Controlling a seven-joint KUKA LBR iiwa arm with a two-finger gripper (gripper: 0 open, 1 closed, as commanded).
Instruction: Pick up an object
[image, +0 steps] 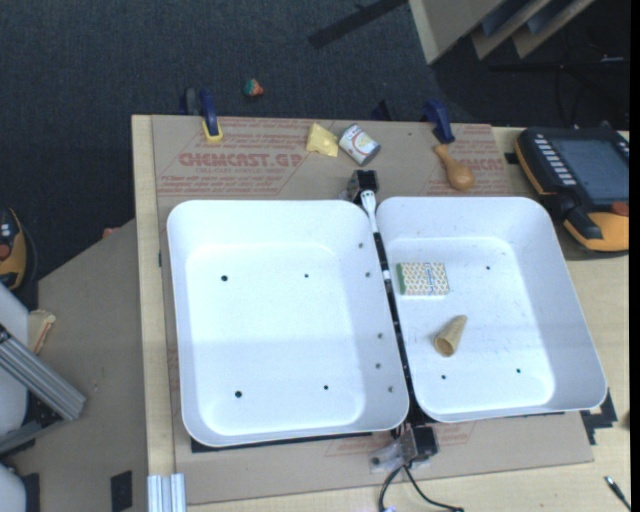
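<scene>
Two things lie in the right bin, either of which could be the object to pick up. A small tan cone lies on its side near the middle of the bin floor, its wide mouth toward the lower left and its tip toward the upper right. Just above it, apart from it, a flat card with a green edge and a speckled face lies close to the bin's left wall. Nothing touches either of them.

The left bin sits beside the right one, their rims meeting along a dark seam down the middle. Both bins rest on a brown board printed with red lettering. Beyond the bins on the board lie a yellow wedge, a small wrapped block and a wooden knob. Blue clamps hold the board's far edge. A black and orange handset rests off to the right.

Whether the pincer is apart or together cannot be told from this view.

As a judgement, the task stands at its very start: no approach has begun. The next move calls for choosing a target, likely the cone, since it stands proud of the floor, then coming down over it with fingers set across its narrow width. The flat card would be harder to get under.
</scene>
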